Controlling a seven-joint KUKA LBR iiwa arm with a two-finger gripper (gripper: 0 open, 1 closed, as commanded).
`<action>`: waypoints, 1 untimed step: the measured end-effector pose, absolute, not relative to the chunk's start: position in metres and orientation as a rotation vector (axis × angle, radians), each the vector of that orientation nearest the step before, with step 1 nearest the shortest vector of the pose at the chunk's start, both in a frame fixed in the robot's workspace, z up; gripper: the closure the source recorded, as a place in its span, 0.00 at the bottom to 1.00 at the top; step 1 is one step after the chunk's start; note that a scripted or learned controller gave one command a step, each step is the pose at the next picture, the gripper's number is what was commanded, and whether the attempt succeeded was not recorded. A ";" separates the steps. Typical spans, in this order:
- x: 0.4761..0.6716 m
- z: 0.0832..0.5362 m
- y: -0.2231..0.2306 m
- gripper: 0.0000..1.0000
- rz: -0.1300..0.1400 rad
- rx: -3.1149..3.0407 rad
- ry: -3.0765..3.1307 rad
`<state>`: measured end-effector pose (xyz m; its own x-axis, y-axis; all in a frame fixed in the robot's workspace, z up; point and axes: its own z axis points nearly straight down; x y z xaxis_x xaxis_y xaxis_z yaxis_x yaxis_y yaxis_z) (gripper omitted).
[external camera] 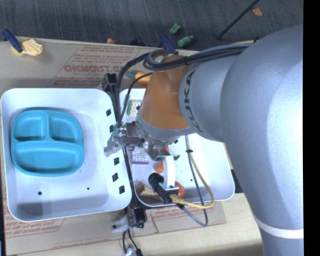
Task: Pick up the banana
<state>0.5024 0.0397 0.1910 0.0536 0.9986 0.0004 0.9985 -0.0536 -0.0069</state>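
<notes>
The grey arm [256, 105] with its orange band [168, 100] is reaching over the right white bin [221, 180], hiding most of it. The hand's [149, 148] state cannot be told. No banana is identifiable. A blue divided tray [47, 141] is sitting in the left bin [58, 207] on the surface [69, 57].

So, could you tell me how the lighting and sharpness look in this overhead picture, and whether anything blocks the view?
In the camera view the light is soft and even, with only a faint shadow in the left bin below the blue tray; the image is slightly soft overall; the arm looms large and covers most of the right bin.
</notes>
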 end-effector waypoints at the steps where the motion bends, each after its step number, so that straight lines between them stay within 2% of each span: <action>1: 0.499 0.151 0.069 0.00 -0.022 -2.112 -2.369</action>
